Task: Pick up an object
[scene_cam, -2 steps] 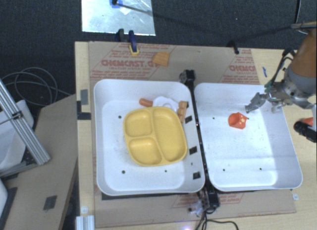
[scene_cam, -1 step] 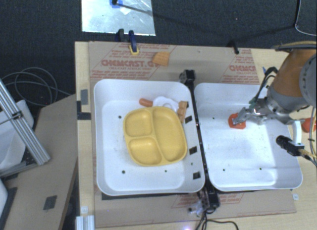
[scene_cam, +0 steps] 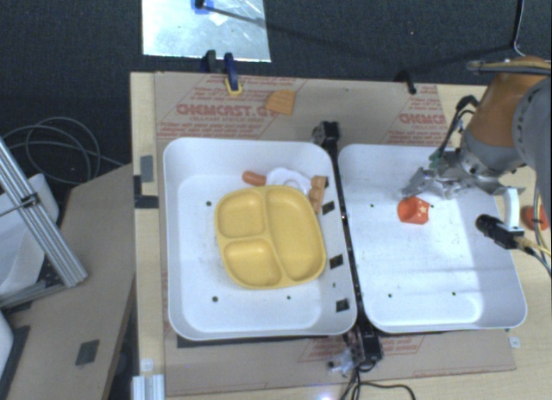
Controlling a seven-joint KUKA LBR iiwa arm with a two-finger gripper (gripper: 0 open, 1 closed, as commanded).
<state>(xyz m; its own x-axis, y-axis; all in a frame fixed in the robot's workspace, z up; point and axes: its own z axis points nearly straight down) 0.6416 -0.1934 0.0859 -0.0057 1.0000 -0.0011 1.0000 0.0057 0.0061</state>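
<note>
On the counter (scene_cam: 259, 101), the left bin (scene_cam: 190, 303) holds a yellow divided tray (scene_cam: 267, 236), with a small orange sausage-shaped piece (scene_cam: 254, 178), a white object (scene_cam: 287, 179) and a brown block (scene_cam: 317, 191) just beyond it. In the right bin (scene_cam: 431, 303), a small red-orange object (scene_cam: 414, 210) lies on the floor toward the far side. The gripper (scene_cam: 424, 183) hovers just beyond and above it, nothing visible between the jaws; whether they are spread or pressed together I cannot tell.
</note>
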